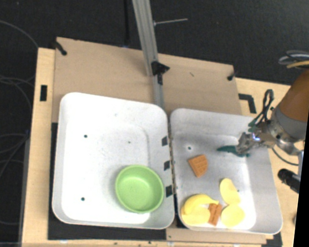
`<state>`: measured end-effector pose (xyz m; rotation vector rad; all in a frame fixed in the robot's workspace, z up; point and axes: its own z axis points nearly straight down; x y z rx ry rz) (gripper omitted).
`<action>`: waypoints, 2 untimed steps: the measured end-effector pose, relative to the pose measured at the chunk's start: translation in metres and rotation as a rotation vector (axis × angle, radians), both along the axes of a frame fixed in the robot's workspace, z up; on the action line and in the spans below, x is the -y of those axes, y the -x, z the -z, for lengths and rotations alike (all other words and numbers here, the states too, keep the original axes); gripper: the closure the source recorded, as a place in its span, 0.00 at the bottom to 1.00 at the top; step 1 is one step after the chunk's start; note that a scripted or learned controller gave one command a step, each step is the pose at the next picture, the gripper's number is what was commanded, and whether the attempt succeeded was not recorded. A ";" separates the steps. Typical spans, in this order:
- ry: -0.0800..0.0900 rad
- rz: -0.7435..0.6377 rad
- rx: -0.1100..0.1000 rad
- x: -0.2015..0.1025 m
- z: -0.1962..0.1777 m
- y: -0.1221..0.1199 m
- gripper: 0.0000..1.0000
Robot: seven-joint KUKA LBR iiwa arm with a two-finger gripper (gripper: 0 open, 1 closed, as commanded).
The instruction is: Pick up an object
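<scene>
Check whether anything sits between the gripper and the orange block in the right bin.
Nothing visible does. The gripper is over the right bin's upper right part, and the orange block lies down and to its left, with bare bin floor between. The yellow pieces lie nearer the camera, off that line.

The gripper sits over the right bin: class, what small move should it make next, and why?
Probably slide left and toward the bin's front, over the orange block. The gripper sits above bare floor of the right bin, and that block is the nearest object standing clear of others.
</scene>
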<state>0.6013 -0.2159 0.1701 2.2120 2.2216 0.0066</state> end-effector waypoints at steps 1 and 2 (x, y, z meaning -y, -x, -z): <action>0.001 0.000 0.001 -0.002 -0.055 -0.011 1.00; 0.000 -0.001 -0.002 -0.001 -0.085 -0.013 1.00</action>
